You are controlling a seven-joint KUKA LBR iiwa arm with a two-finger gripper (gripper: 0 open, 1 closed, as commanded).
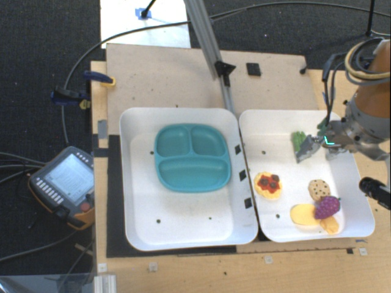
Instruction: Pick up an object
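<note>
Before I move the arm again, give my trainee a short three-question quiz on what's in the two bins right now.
1. True or false: the teal divided plate lies in the right bin.
2. Which item lies nearest the gripper? A) purple grapes B) green item C) cookie
3. Fill in: the small round piece with red topping lies in the ____ bin.

Key: 1. False, it lies in the left bin. 2. B. 3. Right.
</note>
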